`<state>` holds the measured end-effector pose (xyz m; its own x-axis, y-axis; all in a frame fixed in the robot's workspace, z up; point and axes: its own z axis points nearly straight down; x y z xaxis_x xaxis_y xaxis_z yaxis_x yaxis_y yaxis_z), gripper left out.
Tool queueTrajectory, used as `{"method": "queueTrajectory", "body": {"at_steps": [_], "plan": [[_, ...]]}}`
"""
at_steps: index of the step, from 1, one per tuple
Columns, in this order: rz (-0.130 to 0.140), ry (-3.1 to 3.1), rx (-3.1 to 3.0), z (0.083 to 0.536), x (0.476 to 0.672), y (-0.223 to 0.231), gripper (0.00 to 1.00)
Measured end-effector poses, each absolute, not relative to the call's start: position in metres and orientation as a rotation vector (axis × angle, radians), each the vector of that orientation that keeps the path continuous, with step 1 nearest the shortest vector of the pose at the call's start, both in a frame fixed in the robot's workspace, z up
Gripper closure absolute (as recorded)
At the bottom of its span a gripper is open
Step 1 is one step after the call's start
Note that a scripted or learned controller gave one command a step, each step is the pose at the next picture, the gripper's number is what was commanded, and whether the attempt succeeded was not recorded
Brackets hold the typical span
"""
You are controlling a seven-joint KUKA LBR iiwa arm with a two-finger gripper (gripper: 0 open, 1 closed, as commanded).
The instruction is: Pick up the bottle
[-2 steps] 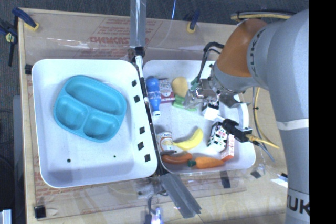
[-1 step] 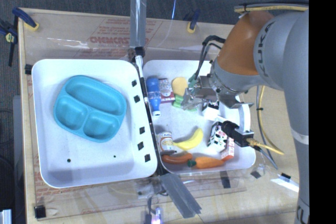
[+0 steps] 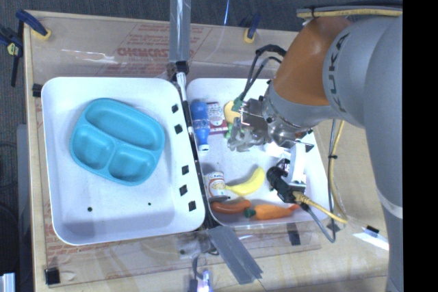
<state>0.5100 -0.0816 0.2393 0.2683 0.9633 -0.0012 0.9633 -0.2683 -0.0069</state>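
The bottle (image 3: 200,122) is small and clear with a blue cap. It lies along the left wall of the right bin (image 3: 311,147), its length running front to back. My gripper (image 3: 239,137) hangs low over the middle of that bin, just right of the bottle and apart from it. Nothing shows between its metal fingers. The grey arm with its orange band reaches in from the right and hides the bin's right half.
In the right bin a small can (image 3: 216,183), a banana (image 3: 248,182), a carrot (image 3: 272,211) and a red item (image 3: 229,205) lie near the front. A red-and-white labelled item (image 3: 215,113) lies beside the bottle. The left bin holds a blue divided plate (image 3: 118,140).
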Motion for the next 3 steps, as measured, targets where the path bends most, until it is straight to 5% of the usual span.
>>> {"method": "queueTrajectory", "body": {"at_steps": [1, 2, 3], "plan": [[0.01, -1.269, -2.866, 0.199, 0.477, -0.171, 1.0], [0.009, -1.41, -2.799, 0.148, 0.476, -0.193, 1.0], [0.004, -1.595, -2.729, 0.096, 0.478, -0.114, 1.0]]}}
